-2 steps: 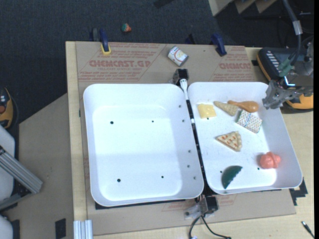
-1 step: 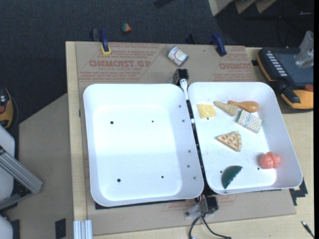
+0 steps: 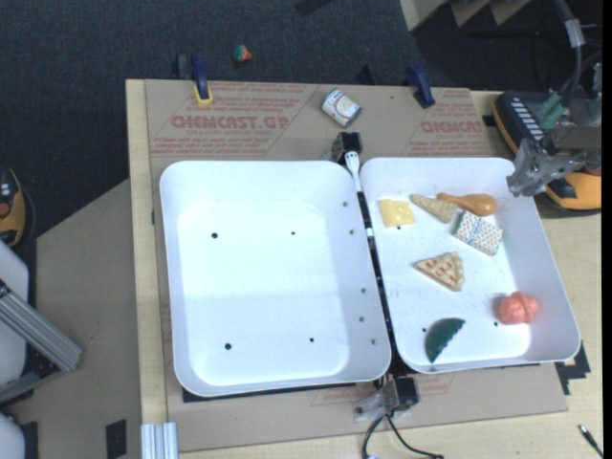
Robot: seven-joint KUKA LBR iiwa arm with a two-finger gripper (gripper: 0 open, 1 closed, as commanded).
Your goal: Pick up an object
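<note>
Arm: I see only a small grey stretch of it at the far right edge of the view.
Hand [image 3: 532, 175]: grey metal, reaching in from the right and pointing left and down.
Height: it looks raised, not down among anything.
Grip: I can't make out from here how it is set.
Load: I see nothing in it.

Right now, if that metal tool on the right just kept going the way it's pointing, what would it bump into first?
Probably the right bin's far corner rim, just below the tool; further along lies the orange drumstick-shaped toy. Depth is hard to judge.
</note>
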